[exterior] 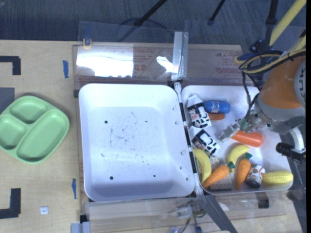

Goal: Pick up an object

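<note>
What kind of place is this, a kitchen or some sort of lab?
Most likely a robotics lab bench: a robot arm reaches over two white bins, the right one full of toy food, and stand legs rest on carpet behind.

Two shallow white bins sit side by side on the worktop: the left bin and the right bin. Left of the left bin lies one green divided plate, with three compartments.

In the right bin, counted by kind:
- two bananas, one nearest the left bin and another further from it;
- two carrots, one lying next to the first banana and one more upright;
- one ear of corn, farthest from the left bin;
- one blue bottle;
- one orange-red piece;
- two black-and-white printed packets along the edge nearest the left bin;
- one small can.
</note>
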Robot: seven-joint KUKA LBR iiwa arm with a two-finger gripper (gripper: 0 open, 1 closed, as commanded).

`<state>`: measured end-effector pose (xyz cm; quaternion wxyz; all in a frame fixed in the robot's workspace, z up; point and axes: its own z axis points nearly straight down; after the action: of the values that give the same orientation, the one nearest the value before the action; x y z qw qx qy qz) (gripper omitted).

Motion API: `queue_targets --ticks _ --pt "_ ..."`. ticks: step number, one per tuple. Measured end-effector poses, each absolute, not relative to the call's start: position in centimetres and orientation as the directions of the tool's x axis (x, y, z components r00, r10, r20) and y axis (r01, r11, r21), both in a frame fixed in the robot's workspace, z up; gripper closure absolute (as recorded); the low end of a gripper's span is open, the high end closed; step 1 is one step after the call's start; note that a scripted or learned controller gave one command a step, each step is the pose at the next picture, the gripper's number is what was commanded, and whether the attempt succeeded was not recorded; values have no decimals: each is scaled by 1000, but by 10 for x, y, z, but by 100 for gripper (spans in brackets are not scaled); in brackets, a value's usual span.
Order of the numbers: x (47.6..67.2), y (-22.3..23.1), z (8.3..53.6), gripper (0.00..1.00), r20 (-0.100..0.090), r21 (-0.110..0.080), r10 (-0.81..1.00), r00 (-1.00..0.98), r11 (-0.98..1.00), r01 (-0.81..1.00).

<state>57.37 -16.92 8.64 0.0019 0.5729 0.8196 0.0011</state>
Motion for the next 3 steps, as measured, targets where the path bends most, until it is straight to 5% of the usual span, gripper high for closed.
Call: queue_targets --ticks 1,2,3 --pt "488 -179 131 0 -5 6 895 -447 447 895" --pt "511 -202 88 0 -6 7 917 -399 399 917" --pt "512 -203 98 100 -9 12 918 -395 395 918"
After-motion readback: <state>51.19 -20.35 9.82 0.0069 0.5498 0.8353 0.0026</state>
